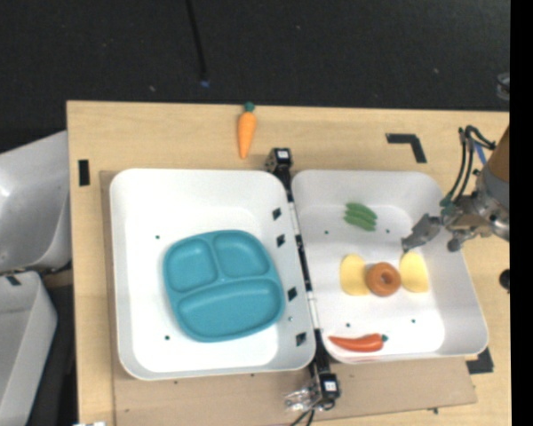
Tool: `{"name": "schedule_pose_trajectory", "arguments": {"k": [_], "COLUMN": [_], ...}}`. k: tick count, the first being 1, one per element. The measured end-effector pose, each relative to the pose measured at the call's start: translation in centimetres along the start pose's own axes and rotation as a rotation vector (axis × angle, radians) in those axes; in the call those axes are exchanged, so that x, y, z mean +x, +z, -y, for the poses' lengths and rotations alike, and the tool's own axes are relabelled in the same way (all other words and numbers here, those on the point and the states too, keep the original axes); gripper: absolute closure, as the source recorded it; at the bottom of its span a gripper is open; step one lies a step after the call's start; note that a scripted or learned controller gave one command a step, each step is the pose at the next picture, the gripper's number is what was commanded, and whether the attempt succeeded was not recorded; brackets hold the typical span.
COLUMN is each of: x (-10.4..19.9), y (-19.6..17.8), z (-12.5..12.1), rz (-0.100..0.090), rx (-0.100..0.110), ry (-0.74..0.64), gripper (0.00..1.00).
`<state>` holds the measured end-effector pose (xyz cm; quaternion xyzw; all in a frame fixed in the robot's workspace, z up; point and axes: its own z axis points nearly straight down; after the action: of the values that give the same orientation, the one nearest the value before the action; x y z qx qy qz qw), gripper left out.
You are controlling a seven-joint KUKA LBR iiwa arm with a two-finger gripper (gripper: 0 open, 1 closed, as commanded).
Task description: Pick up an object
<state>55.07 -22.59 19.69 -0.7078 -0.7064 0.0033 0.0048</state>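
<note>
The right bin [453, 327] holds a green pod [360, 215], a yellow piece [352, 275], a brown-orange ring [384, 279], a second yellow piece [416, 272] and a red chili [357, 343] at its front edge. My gripper [435, 237] hangs over the right bin's right side, just above the second yellow piece. Its fingers [418, 232] are spread open, with nothing between them. The arm comes in from the right edge.
A blue divided plate [222, 284] lies in the left bin [133, 211]. An orange carrot [246, 131] lies on the wooden bench behind the bins. Black clips [279, 159] sit along the seam between the bins.
</note>
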Motion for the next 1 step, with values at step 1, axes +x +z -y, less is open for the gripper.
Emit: {"name": "schedule_pose_trajectory", "arguments": {"k": [1], "x": [0.02], "y": [-0.71], "z": [-0.31], "rz": [0.003], "rx": [-0.012], "ry": [-0.003], "gripper": [0.00]}}
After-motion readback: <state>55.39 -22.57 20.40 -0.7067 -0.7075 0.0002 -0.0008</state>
